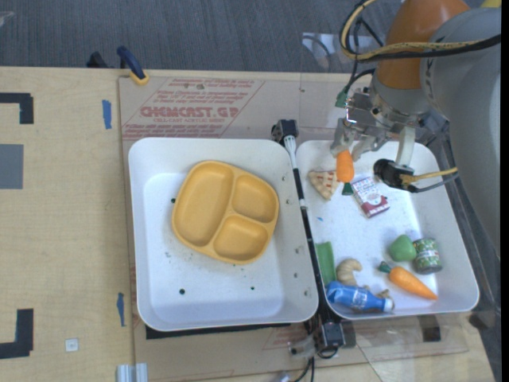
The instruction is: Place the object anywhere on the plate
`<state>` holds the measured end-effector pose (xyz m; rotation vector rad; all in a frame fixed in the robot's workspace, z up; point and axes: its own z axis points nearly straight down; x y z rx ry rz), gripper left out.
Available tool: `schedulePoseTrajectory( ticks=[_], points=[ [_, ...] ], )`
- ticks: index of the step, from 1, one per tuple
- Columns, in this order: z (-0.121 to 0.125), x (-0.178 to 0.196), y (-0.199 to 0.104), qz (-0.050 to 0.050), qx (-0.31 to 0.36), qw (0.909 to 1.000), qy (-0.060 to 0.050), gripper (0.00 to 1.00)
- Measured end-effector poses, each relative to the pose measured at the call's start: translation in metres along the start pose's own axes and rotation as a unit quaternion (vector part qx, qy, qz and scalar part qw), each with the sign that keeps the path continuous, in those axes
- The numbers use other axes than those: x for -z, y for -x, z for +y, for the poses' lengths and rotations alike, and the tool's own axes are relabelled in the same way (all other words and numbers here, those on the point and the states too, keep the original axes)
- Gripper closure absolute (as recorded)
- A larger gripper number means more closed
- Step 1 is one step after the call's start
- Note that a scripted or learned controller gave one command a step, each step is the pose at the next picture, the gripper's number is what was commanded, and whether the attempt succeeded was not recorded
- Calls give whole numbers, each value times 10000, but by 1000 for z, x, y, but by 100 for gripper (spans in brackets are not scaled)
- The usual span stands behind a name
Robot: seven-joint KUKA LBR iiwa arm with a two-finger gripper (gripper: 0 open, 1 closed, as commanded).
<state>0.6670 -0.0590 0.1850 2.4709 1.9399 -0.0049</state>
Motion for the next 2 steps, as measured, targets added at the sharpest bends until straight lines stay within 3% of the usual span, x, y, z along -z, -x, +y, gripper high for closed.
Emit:
schedulePoseTrajectory(
  ticks=[1,2],
  points=[
    [-9,81,-42,23,-220,9997,49,100],
    [-10,77,-40,5,-236,9997,16,0]
  ],
)
